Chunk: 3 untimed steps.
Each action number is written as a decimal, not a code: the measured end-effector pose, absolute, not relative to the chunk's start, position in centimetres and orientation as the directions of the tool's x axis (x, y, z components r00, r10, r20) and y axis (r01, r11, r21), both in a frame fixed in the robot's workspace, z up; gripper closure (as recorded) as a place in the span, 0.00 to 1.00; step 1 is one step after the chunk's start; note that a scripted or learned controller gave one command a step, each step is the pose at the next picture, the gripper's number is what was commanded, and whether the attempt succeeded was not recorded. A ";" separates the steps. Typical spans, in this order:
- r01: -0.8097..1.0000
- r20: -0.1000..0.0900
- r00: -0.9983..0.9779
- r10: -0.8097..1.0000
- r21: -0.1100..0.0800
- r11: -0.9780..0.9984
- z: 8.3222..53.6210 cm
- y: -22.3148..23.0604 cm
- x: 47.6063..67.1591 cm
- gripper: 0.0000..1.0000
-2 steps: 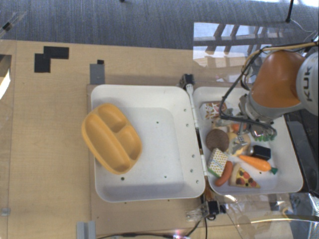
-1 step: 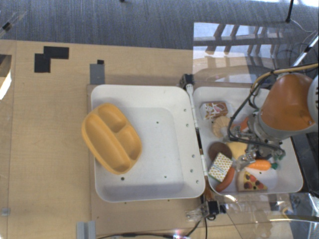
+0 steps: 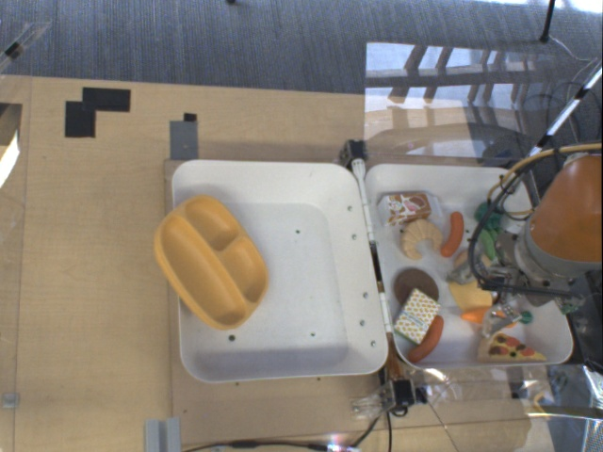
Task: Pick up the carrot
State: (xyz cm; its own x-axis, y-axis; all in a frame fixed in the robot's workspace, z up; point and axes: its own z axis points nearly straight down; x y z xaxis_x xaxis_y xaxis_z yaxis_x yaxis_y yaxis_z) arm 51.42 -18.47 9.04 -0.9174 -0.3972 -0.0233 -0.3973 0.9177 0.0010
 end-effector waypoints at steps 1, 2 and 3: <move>-0.070 -0.020 -0.997 -0.070 -0.006 0.998 9.1 -16.7 50.2 0.00; -0.368 -0.016 -0.930 -0.368 -0.009 0.930 9.0 -20.5 49.6 0.00; -0.372 -0.026 -0.928 -0.372 -0.016 0.928 10.4 -20.5 50.1 1.00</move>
